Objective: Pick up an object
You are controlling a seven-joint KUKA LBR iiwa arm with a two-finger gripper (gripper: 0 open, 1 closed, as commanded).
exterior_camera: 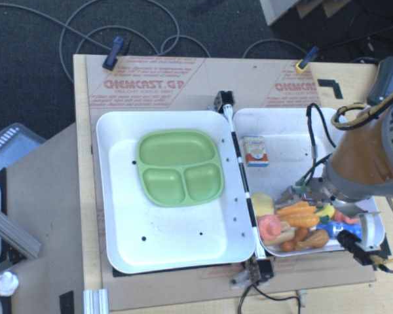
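Observation:
The right bin (281, 120) holds a small white and orange carton (255, 151) near its back left. A heap of toy food lies at its front: a pink piece (270, 226), a yellow piece (262, 204), orange carrots (300, 215), a brown piece (312, 240) and a blue piece (335, 229). My gripper (300, 193) hangs low over the heap, just above the carrots, at the end of the grey and orange arm (363, 162). The arm's bulk covers the bin's right part.
The left bin (118, 195) bears a green divided plate (180, 167). A black divider rail (239, 175) runs between the bins. Cables loop from the arm over the right bin's back. Blue and yellow clamps (114, 52) sit at the board's far edge.

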